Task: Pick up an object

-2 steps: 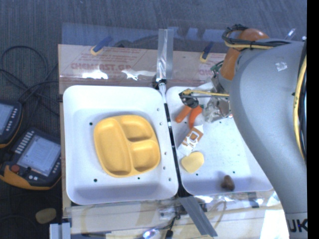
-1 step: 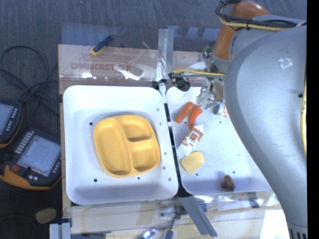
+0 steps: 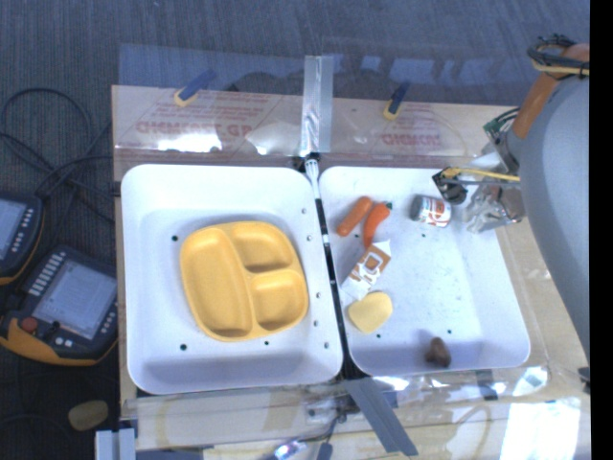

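A robotics lab: left of the white bins point(image 3: 134, 257), teach pendants point(image 3: 67, 305) and loose cables point(image 3: 57, 161) lie on grey carpet (office-style); clear taped sheeting point(image 3: 287, 127) stands behind.

the arm point(image 3: 575, 209) runs off the right edge; the small dark lump point(image 3: 438, 352) is too small to identify.
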Available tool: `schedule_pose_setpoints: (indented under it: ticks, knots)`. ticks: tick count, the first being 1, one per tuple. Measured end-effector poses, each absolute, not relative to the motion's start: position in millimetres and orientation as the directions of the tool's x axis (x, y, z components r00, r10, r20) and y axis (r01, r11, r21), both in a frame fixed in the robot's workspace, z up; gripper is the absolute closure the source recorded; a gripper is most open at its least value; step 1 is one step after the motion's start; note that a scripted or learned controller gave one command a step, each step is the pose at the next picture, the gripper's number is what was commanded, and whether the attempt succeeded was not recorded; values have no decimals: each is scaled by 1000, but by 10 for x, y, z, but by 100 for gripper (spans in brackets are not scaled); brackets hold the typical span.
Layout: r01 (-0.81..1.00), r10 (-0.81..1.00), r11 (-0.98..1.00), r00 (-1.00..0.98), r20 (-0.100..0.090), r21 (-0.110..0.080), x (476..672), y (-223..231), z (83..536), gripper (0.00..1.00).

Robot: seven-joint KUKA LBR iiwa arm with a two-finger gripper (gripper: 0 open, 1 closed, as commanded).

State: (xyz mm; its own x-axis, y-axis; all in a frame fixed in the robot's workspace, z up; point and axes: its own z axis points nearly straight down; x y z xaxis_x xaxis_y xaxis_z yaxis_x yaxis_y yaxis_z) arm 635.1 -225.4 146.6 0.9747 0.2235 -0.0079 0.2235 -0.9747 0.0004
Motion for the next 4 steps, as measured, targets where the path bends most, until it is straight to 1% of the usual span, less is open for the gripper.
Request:
schedule_pose_setpoints:
  ticks: [1, 2, 3, 4]
  knots:
    - [204, 203, -979, 979, -6, 1, 6529, -1634, 2081, 100]
    - [204, 204, -979, 979, -8, 0, 6553, -1303, 1762, 100]
    - [233, 233, -973, 973, -5, -3, 6577, -555, 2223, 100]
    - [209, 209, -978, 978, -7, -2, 6545, 92, 2079, 100]
